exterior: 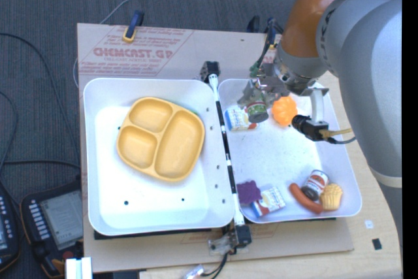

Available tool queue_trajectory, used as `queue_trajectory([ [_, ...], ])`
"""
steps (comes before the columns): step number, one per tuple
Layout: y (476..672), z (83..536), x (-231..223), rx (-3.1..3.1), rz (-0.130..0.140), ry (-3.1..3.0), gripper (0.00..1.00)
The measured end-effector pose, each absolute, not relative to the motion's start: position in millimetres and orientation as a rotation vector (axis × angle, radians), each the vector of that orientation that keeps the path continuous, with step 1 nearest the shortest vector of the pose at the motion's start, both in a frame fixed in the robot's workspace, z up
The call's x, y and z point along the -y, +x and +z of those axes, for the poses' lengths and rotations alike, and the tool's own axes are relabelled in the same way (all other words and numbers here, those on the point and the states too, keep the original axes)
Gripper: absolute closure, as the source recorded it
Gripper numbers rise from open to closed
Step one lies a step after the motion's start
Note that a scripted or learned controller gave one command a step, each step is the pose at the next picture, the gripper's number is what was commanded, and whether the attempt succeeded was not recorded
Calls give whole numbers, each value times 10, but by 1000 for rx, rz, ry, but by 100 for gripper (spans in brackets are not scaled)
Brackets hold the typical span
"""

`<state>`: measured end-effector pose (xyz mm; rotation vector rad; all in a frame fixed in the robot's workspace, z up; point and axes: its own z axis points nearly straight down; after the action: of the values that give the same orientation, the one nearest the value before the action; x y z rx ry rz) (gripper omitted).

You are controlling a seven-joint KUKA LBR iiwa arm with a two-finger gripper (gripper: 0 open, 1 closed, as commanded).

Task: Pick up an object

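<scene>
Hand [256, 93] low over can [257, 112], seemingly upright, axis unclear.

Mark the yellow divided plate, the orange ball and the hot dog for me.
yellow divided plate [160, 138], camera view, its large compartment.
orange ball [283, 111], camera view, middle of its top.
hot dog [304, 198], camera view, middle of the sausage.

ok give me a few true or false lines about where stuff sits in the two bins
1. The yellow divided plate lies in the left bin. True.
2. The orange ball sits in the left bin. False: it is in the right bin, near the claw.
3. The purple piece lies near the right bin's front edge. True.
4. The sausage rests on the yellow plate. False: it lies in the right bin's front corner, beside the corn cob.
</scene>
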<state>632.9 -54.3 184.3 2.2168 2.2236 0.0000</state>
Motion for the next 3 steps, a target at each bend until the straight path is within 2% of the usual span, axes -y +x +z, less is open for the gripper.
queue_trajectory([
  [1,5743,1827,-109,-2225,-4,2220,100],
  [2,4877,1827,-586,-2224,-5,2221,100],
  [3,5248,2222,-317,-2221,-3,2221,100],
])
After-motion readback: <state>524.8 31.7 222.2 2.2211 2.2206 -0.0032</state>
